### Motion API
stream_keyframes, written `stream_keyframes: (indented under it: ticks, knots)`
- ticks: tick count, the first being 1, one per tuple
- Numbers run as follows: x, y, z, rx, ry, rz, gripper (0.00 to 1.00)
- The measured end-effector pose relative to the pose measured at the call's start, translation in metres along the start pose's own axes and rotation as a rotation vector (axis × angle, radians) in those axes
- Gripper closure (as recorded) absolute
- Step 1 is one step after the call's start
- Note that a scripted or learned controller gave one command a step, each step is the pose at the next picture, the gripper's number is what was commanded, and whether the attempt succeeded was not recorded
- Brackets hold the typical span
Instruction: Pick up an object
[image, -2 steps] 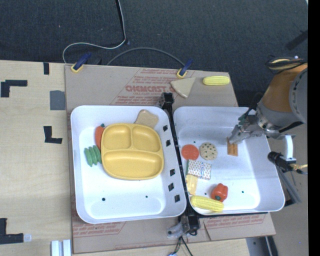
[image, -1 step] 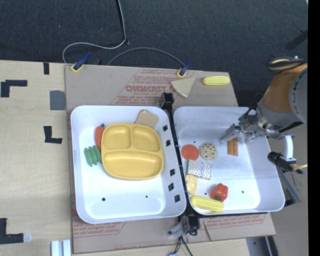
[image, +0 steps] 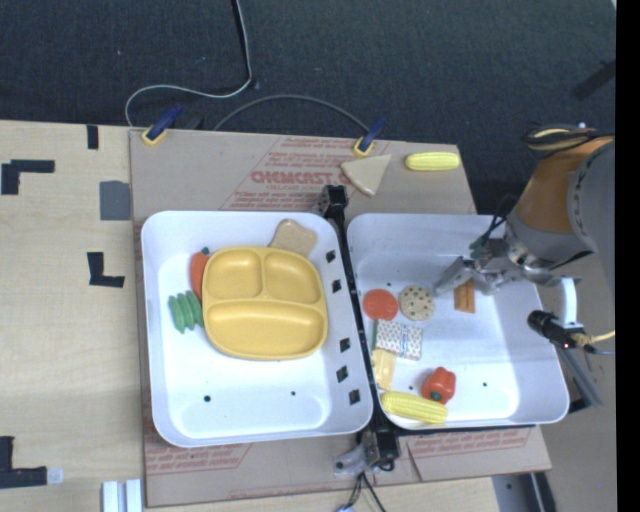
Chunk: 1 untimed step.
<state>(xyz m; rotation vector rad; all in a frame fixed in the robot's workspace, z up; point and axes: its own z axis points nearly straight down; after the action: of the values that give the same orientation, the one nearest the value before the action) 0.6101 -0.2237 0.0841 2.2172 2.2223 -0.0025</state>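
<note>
**Over the right bin, small orange piece at my jaws**

Arm's in from the right, orange band (image: 545, 190) up top, wrist dropped over the upper right part of the right bin (image: 500, 395). My jaws (image: 470, 275) point left w/ dark fingers splayed out; can't tell how wide they sit or if anything's truly pinched, too small and cluttered there. A small orange block (image: 465, 297) sits right at the tips, just below them. Touching or not? Can't say.

Rest of the right bin: red disc (image: 380, 304) near the divider, speckled cookie (image: 416, 302) just beside it on the right, patterned packet (image: 401, 339) below those two. Pale yellow piece (image: 382, 368) against the left wall. Red pepper (image: 438, 383) further down, corn cob (image: 414, 407) lying along the bottom edge, just beside the pepper.

Left bin (image: 250, 410): big yellow divided plate (image: 265, 303) in the middle, toast slice (image: 293, 237) at its top edge, carrot (image: 198, 272) and green beans (image: 184, 311) tucked on its left side.

On the cardboard (image: 290, 175) behind the bins: a tan wedge (image: 366, 175) and a yellow piece (image: 433, 160), well apart from my jaws. Counter (image: 60, 330) to the left is pale wood.
</note>
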Motion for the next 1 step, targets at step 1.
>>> stream_keyframes:
  ticks: [1]
  knots:
    - [0.0005,0.0013,-0.0126,-0.004,0.0,0.0,1.0]
